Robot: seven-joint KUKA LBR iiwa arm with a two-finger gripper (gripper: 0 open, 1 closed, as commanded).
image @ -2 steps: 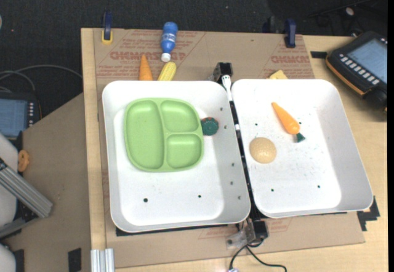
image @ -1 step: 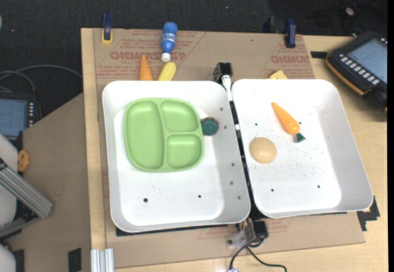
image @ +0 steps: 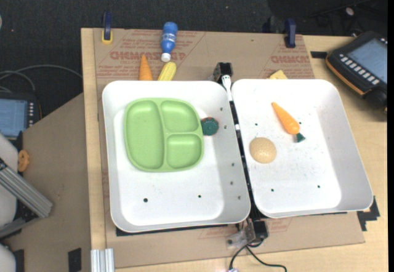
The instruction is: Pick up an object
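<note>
The carrot [image: 285,117] lies loose in the right bin [image: 332,191], near a tan ball [image: 263,149], both apart and easy to reach. We see a green plate [image: 164,135] crowding the left bin [image: 172,209]. The pincer's state we cannot tell.

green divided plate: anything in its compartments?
Empty. All three compartments of the green plate show bare green; the small teal object sits just outside its rim.

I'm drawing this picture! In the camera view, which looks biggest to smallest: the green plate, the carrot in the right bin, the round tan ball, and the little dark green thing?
1. Green plate, by far the biggest.
2. Carrot and round tan ball: too alike to rank; the carrot is longer, the ball fatter.
3. Little dark green thing, the smallest.
</note>
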